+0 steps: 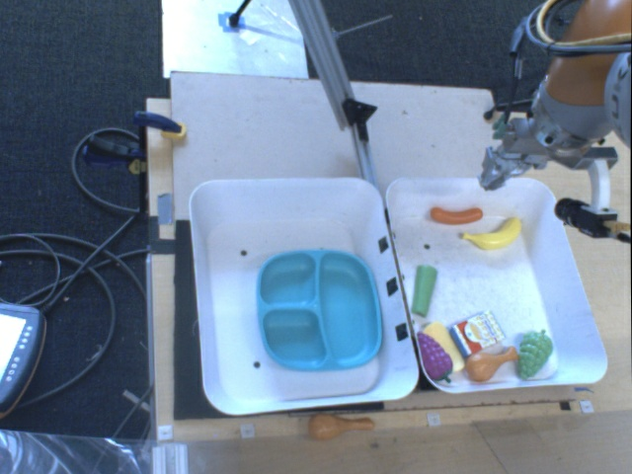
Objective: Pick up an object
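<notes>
Nearest the lens, down at the bottom edge, a brown toy drumstick (341,426) lies on the pale tabletop (296,126), just outside the bins. Moving up, the left white plastic bin (212,294) carries a turquoise three-section plate (320,309) sitting flat in its middle.

Over to the right white plastic bin (583,314), and its front row is busy: a purple toy grape bunch (434,355) at the left, a small red, white and yellow snack packet (475,332) beside it, a second brown toy drumstick (489,363) just in front of the packet, and a green toy grape bunch (534,353) in the front right corner, touching the drumstick's end. Further in, a green cylindrical toy vegetable (425,289) lies along the bin's left wall. Beyond that, a yellow toy banana (494,235) curves near the far end, with an orange-red toy sausage (456,215) just behind and left of it, the two close but apart.

At the far rim of that right bin hovers the grey two-finger gripper (491,178), hanging off the arm with its orange band (591,42). Its jaws point down just beyond the sausage, nothing visible between them, and whether they are parted or closed cannot be made out. Every toy lies in place on the bin floor.
</notes>
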`<state>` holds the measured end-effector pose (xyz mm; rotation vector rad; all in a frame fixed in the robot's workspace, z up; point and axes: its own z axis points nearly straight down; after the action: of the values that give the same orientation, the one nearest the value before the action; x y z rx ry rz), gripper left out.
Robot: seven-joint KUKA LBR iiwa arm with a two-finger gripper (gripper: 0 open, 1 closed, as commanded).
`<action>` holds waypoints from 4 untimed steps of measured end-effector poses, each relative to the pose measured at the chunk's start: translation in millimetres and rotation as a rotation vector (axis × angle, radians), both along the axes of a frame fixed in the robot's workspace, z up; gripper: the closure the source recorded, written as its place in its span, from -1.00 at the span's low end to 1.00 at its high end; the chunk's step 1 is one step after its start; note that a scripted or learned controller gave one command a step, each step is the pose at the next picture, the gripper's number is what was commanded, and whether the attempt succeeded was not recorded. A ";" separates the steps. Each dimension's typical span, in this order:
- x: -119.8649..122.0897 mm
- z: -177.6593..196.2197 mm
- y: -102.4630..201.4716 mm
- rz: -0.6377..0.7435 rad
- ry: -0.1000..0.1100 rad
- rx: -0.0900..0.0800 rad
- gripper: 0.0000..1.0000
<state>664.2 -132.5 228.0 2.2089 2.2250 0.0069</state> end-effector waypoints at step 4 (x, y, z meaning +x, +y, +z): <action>-25.6 4.2 166.6 0.003 0.008 0.004 1.00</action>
<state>638.6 34.1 232.2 2.2113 2.2344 0.0021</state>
